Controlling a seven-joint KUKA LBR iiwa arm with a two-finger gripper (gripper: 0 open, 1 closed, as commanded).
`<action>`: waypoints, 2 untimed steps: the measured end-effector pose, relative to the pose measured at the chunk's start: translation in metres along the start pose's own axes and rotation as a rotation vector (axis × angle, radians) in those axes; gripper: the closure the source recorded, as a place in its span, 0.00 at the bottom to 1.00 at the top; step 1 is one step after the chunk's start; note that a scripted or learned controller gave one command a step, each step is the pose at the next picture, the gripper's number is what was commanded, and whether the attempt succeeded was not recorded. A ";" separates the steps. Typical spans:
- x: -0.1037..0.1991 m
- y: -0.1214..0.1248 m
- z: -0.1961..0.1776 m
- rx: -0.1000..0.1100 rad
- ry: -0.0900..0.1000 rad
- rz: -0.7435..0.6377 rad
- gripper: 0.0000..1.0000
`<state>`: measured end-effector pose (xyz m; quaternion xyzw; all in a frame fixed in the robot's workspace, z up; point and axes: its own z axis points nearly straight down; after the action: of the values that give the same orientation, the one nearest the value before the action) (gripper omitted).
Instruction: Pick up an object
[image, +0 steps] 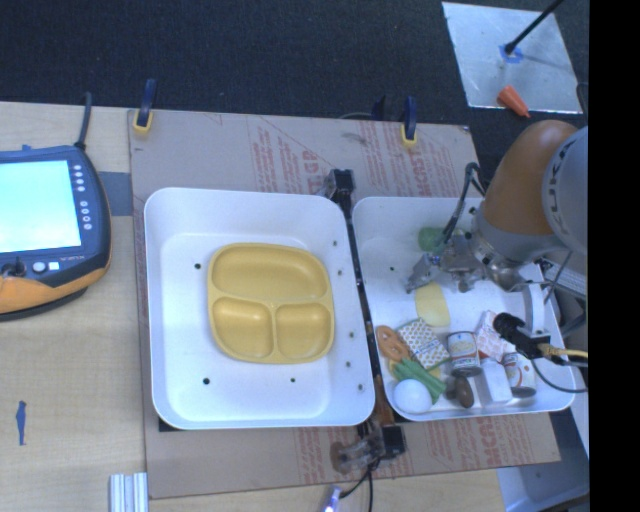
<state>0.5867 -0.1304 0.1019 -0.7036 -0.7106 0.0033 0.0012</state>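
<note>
The gripper (428, 272) hung low in the right bin (385, 225), fingers apart, nothing visible between them. The pale yellow block (432, 306) lay just below them toward the near pile.

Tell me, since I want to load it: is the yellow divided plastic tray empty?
Empty. The yellow divided plastic tray shows three bare compartments in the left white bin.

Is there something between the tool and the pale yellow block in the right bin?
Nothing visible stands between them. The tool hangs just above the pale yellow block in the right bin, with bare white floor between. The crowded small items lie nearer the camera, beyond the block.
</note>
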 end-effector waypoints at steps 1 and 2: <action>-0.006 -0.005 0.010 -0.001 0.002 0.004 0.00; -0.007 -0.005 0.000 0.000 0.002 0.002 1.00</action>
<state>0.5819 -0.1375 0.1023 -0.7042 -0.7100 0.0027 0.0018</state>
